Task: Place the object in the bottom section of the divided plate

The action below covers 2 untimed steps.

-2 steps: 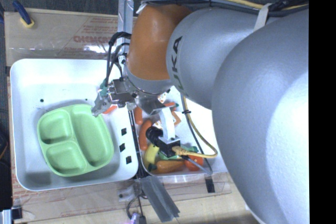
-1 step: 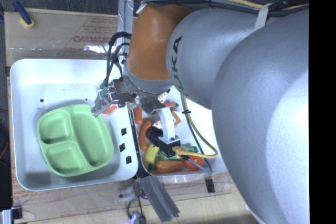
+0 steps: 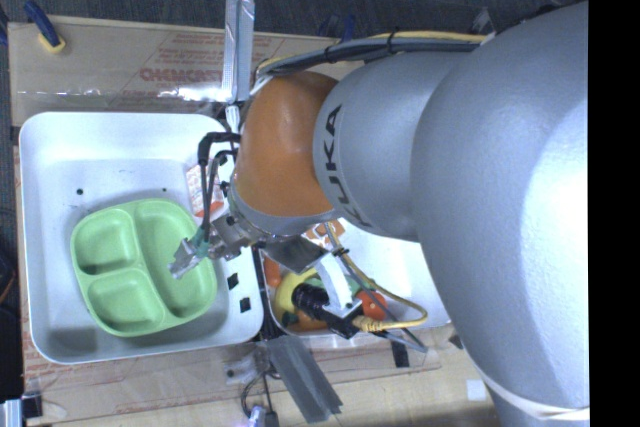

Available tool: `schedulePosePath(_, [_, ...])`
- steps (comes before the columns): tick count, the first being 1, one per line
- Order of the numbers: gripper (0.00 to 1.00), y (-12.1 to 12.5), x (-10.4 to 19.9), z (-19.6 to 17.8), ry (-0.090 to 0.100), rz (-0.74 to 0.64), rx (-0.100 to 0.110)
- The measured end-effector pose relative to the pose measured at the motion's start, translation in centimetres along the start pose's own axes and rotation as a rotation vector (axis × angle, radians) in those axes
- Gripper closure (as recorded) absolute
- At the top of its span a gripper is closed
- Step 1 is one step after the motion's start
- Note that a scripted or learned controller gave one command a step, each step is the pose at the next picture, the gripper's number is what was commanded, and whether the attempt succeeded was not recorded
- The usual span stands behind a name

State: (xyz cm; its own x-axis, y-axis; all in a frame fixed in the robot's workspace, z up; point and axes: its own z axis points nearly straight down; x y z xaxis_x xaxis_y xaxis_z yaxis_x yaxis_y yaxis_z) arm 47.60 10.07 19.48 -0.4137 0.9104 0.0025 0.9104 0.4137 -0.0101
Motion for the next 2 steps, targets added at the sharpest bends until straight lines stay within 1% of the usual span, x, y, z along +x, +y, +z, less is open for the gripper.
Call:
schedulePosePath(1, [1.0, 0.1, 0.0, -0.7, 0.001, -0.005, 0.007])
schedulePosePath(2, [1.0, -0.8, -2.0, -5.8, -0.001, -0.01, -0.005])
